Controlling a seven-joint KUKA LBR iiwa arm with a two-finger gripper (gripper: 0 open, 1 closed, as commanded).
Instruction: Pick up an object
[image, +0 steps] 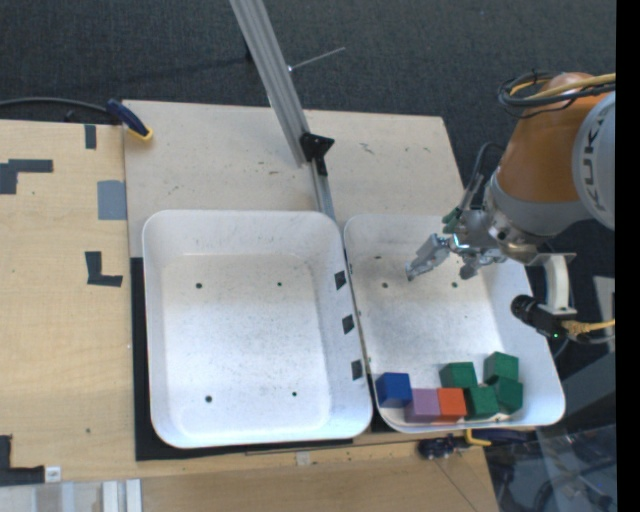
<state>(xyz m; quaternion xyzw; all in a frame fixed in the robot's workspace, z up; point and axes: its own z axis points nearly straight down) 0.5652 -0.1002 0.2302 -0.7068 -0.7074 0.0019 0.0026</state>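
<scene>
— While the blocks sit clustered at the near end of the right bin (470, 300), where exactly does each one lie?

— Blue block (394, 388) leftmost, close to the bin's near-left corner. Purple block (426, 403) just beside it, then the orange block (452, 402), those two touching. Green blocks (485, 385) are heaped behind and to the right of the orange one, against the near-right corner; how many there are I cannot tell.

— And your gripper?

— My gripper (425, 260) hangs over the far half of the same bin, well apart from the blocks. My fingers point left and slightly down toward the bin floor. They appear parted, with nothing between them.

— The rest of the bench?

— Left bin (165, 300) stands just beside the right one, rims touching along the middle. A grey metal rail (275, 75) slants down from the top to the junction of the two bins. My arm, orange band (545, 140) above the wrist, enters from the right.
</scene>
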